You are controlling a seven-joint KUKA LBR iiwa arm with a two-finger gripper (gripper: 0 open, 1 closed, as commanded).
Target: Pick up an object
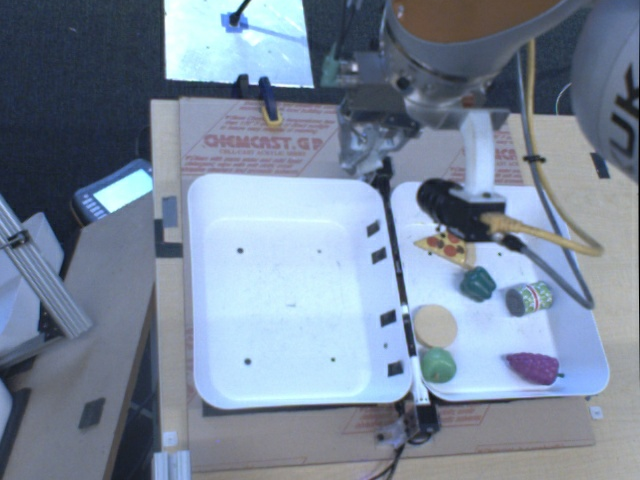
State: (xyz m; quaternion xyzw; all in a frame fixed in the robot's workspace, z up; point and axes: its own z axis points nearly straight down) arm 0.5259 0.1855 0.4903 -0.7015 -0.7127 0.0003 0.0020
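Note:
Several small objects lie in the right bin point(588, 340): a pizza slice point(446, 249), a green pepper point(478, 284), a small can point(529, 298), a tan disc point(435, 325), a green apple point(438, 366) and a purple grape bunch point(533, 368). My gripper point(364, 154) hangs over the back edge where the two bins meet, above and left of the pizza slice and apart from every object. A black cylinder point(447, 206) with a yellow cable point(548, 236) hangs from the arm just behind the pizza slice. Nothing is seen held.
The left bin point(203, 268) is bare white with a few small marks. Both bins rest on a cardboard sheet point(250, 140). A yellow and blue clamp point(268, 104) sits behind it. A foil sheet point(236, 28) lies farther back, and a device with a screen point(114, 194) is at the left.

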